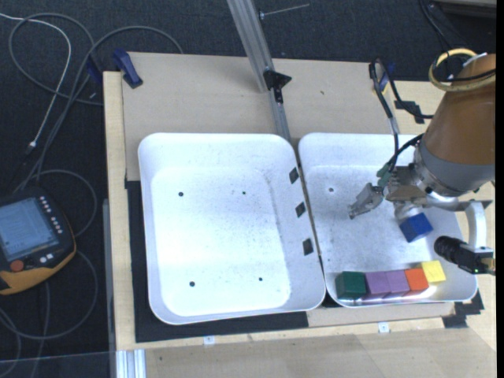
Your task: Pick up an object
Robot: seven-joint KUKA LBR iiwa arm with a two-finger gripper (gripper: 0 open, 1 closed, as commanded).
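In the right bin (339,164), a blue cube (415,227) lies on the floor near the right side. Along the front wall sits a row of blocks: green (352,283), purple (384,282), orange (416,279) and yellow (434,272). My gripper (386,205) hangs low over the middle of this bin, open, with one finger (364,201) pointing left and the other just above the blue cube. Only bare bin floor shows between the fingers. The cube lies just right of and below the gripper, partly under the wrist.
The left bin (157,164) stands beside the right one, parted by a ridge with black clips (300,209). A metal post (256,38) rises behind the bins. A black cable (387,101) runs down to the wrist. A pendant (27,235) lies off the bench at left.
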